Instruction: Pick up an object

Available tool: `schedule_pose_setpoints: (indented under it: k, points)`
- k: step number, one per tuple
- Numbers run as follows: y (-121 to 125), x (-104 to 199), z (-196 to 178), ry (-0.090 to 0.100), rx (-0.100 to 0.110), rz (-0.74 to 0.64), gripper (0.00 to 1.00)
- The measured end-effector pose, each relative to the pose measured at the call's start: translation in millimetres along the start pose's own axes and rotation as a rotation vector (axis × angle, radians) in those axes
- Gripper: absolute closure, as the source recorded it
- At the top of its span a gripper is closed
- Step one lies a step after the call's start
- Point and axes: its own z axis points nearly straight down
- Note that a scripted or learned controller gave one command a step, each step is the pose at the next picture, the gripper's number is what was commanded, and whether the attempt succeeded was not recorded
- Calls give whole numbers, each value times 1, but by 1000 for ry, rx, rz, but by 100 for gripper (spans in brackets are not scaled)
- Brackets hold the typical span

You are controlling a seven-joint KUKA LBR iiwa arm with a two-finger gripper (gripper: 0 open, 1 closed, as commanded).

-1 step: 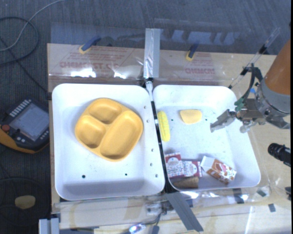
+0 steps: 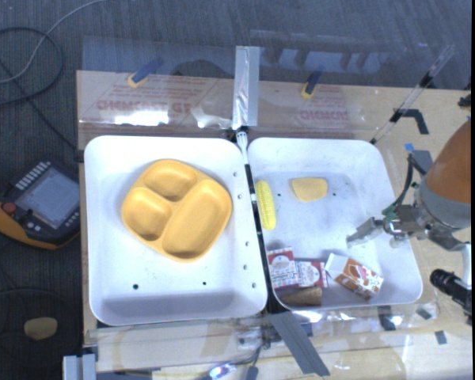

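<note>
Inside the right white bin (image 2: 380, 165) I see four candidates: a pale yellow flat piece (image 2: 309, 188) near the back, a yellow corn cob (image 2: 264, 204) lying along the left wall, a red-and-white printed packet (image 2: 291, 273) at the front with a brown item (image 2: 302, 295) touching its front edge, and an orange-and-white carton (image 2: 358, 278) tilted just right of that. End effector (image 2: 376, 228) sits at the bin's right wall, above the carton, apart from all of them; I can't tell from this angle how its jaws stand, and nothing shows between them. Left white bin (image 2: 95, 236) holds a yellow three-compartment plastic plate (image 2: 176, 209). Off the bench (image 2: 439, 133), left, an orange-edged teach pendant (image 2: 36, 204) lies on the floor.
</note>
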Motion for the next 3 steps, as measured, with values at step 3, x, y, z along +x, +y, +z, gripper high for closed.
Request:
schedule_pose_setpoints:
  k: [3]
  points:
    - [85, 104, 63, -4, -16, 161, 0]
